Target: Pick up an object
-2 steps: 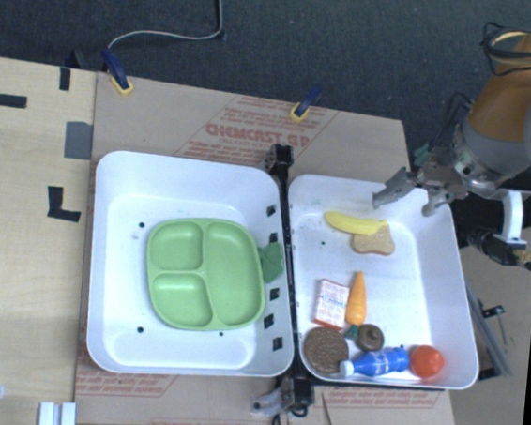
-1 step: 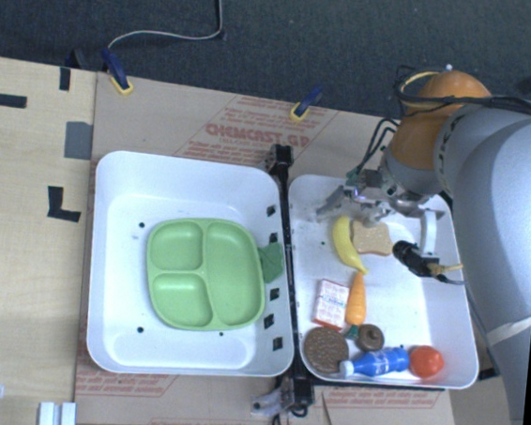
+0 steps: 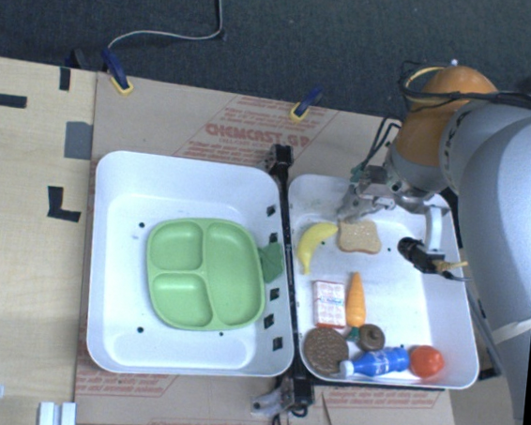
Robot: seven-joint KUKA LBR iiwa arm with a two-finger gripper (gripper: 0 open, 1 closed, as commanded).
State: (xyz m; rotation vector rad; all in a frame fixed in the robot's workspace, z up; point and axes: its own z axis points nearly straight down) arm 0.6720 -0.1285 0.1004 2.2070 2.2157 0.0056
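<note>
Tan slice of toy bread (image 3: 359,236) lies flat in the far part of the right shallow white bin (image 3: 442,310), just beside the curved yellow toy banana (image 3: 313,244), which sits to its left near the wall between the two bins. We see the two-finger gripper (image 3: 355,210) low over the far edge of the slice, close to it or touching it; we cannot tell which, and we cannot tell whether the tool is apart or together. We see nothing clamped in it.

Nearer to us in the same bin, a small white and red carton (image 3: 328,304) lies beside an orange toy carrot (image 3: 356,299); the two run side by side and look to be touching. Below them we find a round dark brown disc (image 3: 326,349), a small brown ring like a doughnut (image 3: 370,338), a blue and white plastic bottle (image 3: 377,363) lying on its side, and a red-orange ball (image 3: 427,362) at the bottle's right end. These four crowd along the bin's near wall.

The left shallow white bin (image 3: 122,182) holds a light green plastic plate (image 3: 207,274) divided into three compartments, lying flat near the middle. A darker green piece (image 3: 272,262) rests against the plate's right edge, by the bin's right wall; we cannot make out what it is.
</note>
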